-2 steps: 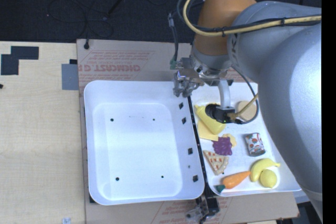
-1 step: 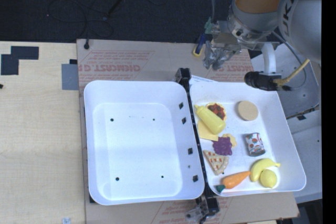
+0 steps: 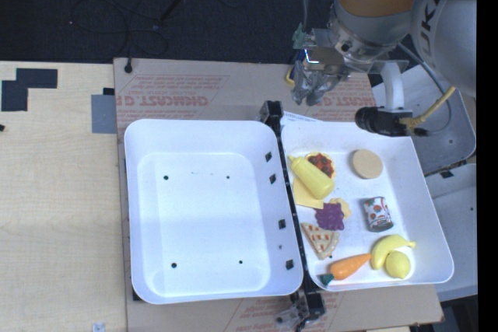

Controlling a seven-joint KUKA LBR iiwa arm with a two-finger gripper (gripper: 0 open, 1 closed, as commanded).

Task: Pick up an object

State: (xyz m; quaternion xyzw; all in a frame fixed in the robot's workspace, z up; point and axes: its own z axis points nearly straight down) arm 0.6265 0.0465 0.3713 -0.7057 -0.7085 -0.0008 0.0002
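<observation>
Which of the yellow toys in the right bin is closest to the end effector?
The yellow bottle, lying at the bin's upper left over a cheese slice. The banana and lemon lie at the bin's near corner, much farther from the end effector.

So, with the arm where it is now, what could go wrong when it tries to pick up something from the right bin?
1. The yellow bottle, cheese slice, purple grapes and waffle touch or overlap, so the pincer may catch two items or slip off.
2. The carrot and banana lie near the right bin's rim, so a descent there may hit the wall.
3. The pincer hangs above the bin's far edge, so a straight descent could strike that rim.
</observation>
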